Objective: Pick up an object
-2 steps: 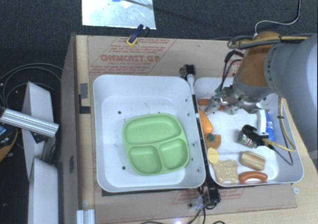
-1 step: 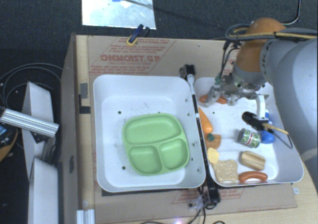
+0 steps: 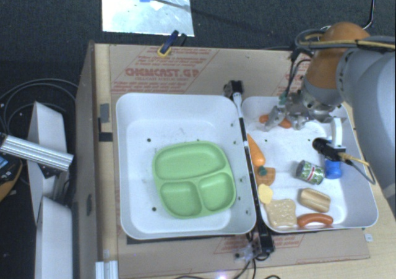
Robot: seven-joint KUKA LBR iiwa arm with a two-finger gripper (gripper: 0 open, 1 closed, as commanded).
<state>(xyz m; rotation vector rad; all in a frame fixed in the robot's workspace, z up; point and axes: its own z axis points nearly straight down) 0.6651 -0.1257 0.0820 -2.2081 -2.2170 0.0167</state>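
Observation:
My gripper (image 3: 288,117) is low over the back left corner of the right bin (image 3: 362,210), its fingers spread apart. A small orange object (image 3: 284,124) lies on the bin floor between the fingertips, partly hidden by them, and I cannot tell whether they touch it. Further forward in the same bin are a carrot (image 3: 255,151), a green can (image 3: 308,172), a bread roll (image 3: 314,198), a toast slice (image 3: 281,211), a sausage (image 3: 314,220) and a small yellow piece (image 3: 265,194).
The left bin (image 3: 133,129) holds a green divided plate (image 3: 193,179). A black divider (image 3: 242,129) runs between the two bins. Both stand on a cardboard sheet (image 3: 161,67). The arm's bulk hangs over the right bin's back right corner.

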